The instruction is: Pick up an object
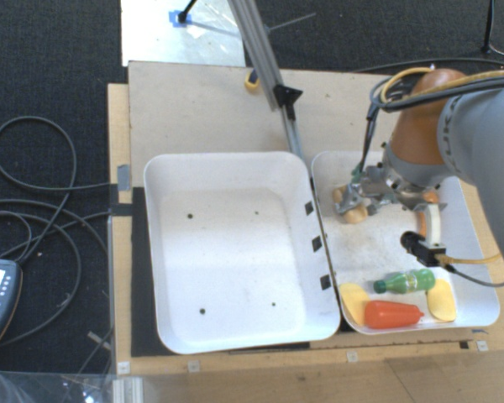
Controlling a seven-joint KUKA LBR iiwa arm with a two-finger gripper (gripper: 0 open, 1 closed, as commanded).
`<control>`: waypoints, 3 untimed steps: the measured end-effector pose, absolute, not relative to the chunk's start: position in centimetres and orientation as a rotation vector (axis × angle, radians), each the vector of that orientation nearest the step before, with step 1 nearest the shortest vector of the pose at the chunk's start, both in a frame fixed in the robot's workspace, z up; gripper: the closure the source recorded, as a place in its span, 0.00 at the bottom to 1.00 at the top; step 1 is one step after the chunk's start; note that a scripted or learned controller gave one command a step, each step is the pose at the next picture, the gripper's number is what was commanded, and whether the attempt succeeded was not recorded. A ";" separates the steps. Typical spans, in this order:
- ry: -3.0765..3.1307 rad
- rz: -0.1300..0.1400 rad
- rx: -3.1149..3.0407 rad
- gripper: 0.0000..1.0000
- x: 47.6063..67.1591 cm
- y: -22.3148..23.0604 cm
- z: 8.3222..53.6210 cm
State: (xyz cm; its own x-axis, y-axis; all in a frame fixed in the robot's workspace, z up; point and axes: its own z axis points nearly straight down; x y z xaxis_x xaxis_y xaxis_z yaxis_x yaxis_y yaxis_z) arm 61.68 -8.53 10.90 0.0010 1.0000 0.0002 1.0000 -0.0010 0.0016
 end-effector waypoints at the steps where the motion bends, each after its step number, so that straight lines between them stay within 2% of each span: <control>1: 2.219 0.007 2.216 1.00 61.2 -8.6 17.1; 2: 2.222 0.007 2.213 1.00 61.4 -8.6 22.1; 3: 2.233 0.006 2.209 1.00 60.5 -3.1 23.4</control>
State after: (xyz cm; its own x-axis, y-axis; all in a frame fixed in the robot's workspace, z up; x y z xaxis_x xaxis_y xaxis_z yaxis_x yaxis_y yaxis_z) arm 60.49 -3.15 23.35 -0.0110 0.9999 0.0019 0.9999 0.0110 0.0031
